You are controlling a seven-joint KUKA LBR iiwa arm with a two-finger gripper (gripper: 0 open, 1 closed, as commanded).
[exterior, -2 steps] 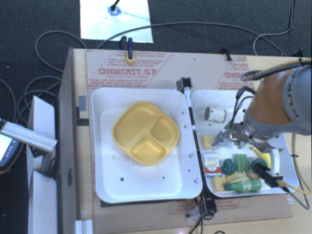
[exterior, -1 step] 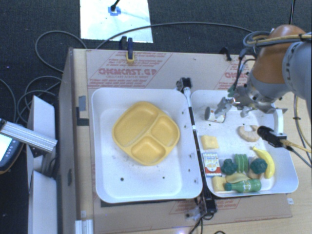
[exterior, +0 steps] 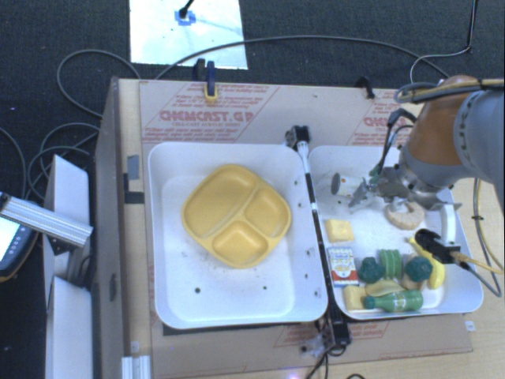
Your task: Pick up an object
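Claw (exterior: pixel 364 193) hovering low in the right bin (exterior: pixel 465 290), at its far end, just left of the cookie (exterior: pixel 404 215); finger state impossible to tell, nothing visibly gripped. Risk: closing on bare floor, or nudging the cookie aside rather than seizing it. Crowding below the cookie: cheese (exterior: pixel 340 230), carton (exterior: pixel 341 264), banana (exterior: pixel 430 253), bottle (exterior: pixel 392 299), green pieces (exterior: pixel 381 264). Sitting in the left bin (exterior: pixel 170 235): yellow tray (exterior: pixel 236 215).

Single overhead camera, slanted down on both bins (exterior: pixel 237 310)
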